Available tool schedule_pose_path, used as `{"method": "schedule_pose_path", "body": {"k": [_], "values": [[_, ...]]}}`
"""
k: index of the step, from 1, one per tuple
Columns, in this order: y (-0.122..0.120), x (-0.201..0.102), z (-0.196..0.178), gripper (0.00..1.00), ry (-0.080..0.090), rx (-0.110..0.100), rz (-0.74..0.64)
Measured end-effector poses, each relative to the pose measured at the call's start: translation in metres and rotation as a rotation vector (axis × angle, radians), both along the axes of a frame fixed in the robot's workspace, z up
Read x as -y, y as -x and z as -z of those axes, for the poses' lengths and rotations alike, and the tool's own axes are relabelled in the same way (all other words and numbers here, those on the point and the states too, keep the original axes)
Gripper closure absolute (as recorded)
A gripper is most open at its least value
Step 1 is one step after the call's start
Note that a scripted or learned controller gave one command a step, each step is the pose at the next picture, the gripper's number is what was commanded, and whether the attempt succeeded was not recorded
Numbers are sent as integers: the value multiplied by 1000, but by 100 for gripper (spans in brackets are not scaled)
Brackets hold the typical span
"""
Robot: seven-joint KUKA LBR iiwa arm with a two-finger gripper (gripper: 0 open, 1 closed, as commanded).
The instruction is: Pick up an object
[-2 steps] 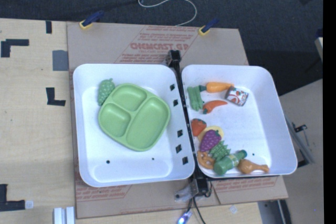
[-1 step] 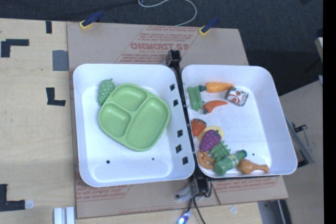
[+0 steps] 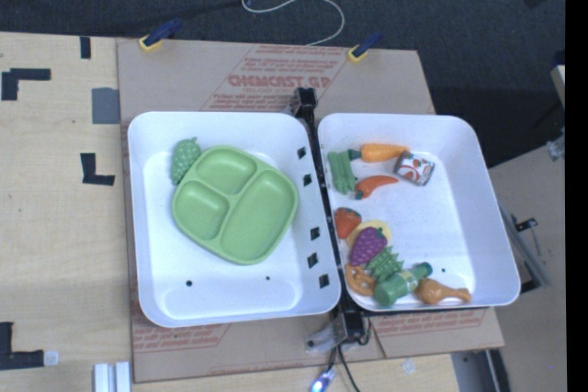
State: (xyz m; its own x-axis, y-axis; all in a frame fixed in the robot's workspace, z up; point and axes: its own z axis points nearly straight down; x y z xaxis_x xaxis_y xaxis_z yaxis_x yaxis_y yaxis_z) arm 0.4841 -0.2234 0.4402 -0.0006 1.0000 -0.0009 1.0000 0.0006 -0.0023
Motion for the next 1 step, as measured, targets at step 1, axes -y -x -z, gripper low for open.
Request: {"method": "schedule_pose_path", "body": {"k": [1], "values": [[0,0,17,100,0,1,0]]}}
